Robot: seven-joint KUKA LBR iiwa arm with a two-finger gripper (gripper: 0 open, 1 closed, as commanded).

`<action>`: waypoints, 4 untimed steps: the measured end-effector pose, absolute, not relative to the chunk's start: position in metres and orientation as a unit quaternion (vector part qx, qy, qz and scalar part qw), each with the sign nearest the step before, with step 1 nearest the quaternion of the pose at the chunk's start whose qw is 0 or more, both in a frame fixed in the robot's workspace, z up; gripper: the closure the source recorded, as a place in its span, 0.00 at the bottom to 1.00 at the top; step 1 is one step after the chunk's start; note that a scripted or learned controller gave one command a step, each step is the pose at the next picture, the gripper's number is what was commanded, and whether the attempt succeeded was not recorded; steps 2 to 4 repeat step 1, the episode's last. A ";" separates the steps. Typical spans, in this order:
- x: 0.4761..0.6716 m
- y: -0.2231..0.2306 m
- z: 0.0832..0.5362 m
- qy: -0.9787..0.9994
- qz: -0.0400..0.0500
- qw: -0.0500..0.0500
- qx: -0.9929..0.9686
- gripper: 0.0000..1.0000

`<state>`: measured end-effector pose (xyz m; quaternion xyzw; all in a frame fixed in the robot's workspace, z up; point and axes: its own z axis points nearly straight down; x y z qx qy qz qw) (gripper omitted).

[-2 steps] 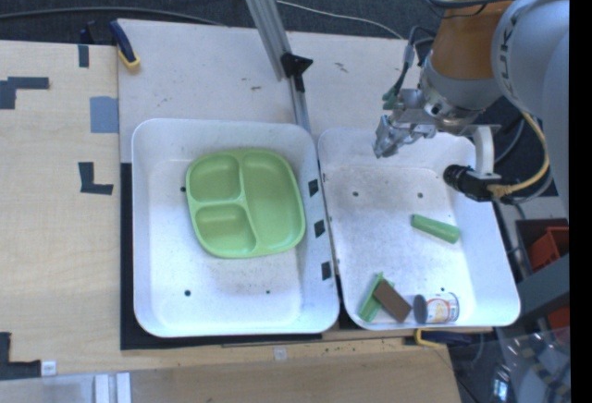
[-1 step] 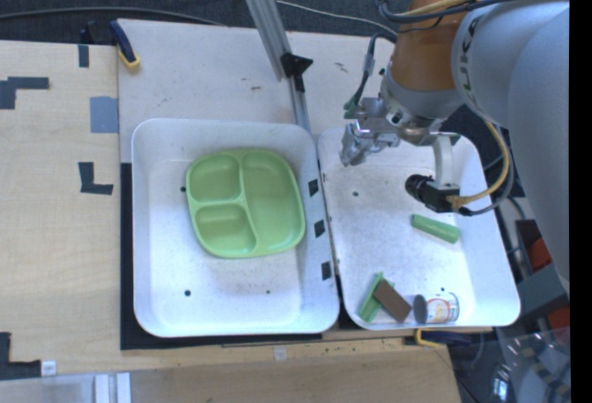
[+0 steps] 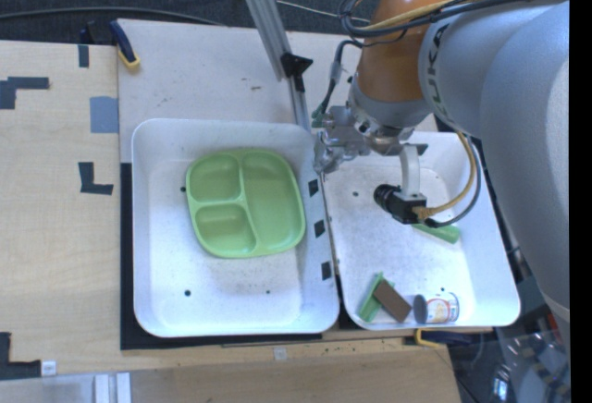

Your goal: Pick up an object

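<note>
Gripper [image 3: 326, 154] at centre frame, poised right over the wall where the two bins meet. Wide or narrow? I can't tell from here, the wrist hides it, and I see nothing in its grip.

Nearest thing is the green plate [image 3: 245, 204], just to its lower left. It lies flat in the left bin [image 3: 139, 207], right edge close to the gripper.

Over in the right bin [image 3: 504, 286], a green stick [image 3: 438, 232] lies alone right of centre. Down at the lower edge, a green block [image 3: 372, 297] touches a brown block [image 3: 394, 305], with a can [image 3: 437, 308] just beside them. The desk [image 3: 55, 207] runs off to the left.

So, what to go for? The plate looks awkward to me: broad, flat, only its rim to pinch. I'd take the stick, since it has bare floor all round it. Centre above it, turn the wrist to straddle its narrow side, and drop straight down. The touching blocks risk a two-at-once fumble. And get off that wall first, because a descent from here would likely land on the rim.
</note>
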<state>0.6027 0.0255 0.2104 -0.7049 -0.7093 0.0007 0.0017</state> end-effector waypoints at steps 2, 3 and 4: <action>0.602 0.076 0.207 -0.710 0.000 0.001 -0.705 1.00; 0.602 0.076 0.207 -0.710 0.000 0.001 -0.705 1.00; 0.602 0.076 0.207 -0.710 0.000 0.001 -0.705 1.00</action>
